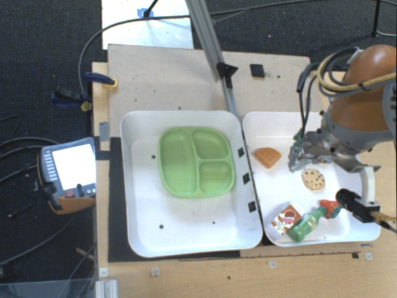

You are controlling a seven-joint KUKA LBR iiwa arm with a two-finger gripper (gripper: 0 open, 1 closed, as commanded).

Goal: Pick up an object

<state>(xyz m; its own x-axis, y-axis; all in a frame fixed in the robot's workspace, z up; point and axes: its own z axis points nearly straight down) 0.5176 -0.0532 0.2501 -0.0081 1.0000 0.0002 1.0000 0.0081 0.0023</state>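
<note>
I see the grey two-finger gripper low over the right white bin, fingers apart on nothing. The round speckled cookie lies just beside it, mid-bin; the orange waffle piece sits toward the left wall.

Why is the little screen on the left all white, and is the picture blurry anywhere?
In the camera view, the handheld screen is washed out by glare, so nothing on it reads; the gripper looks soft and smeary; the green plate and cookie are fairly sharp, under even light with faint shadows.
</note>
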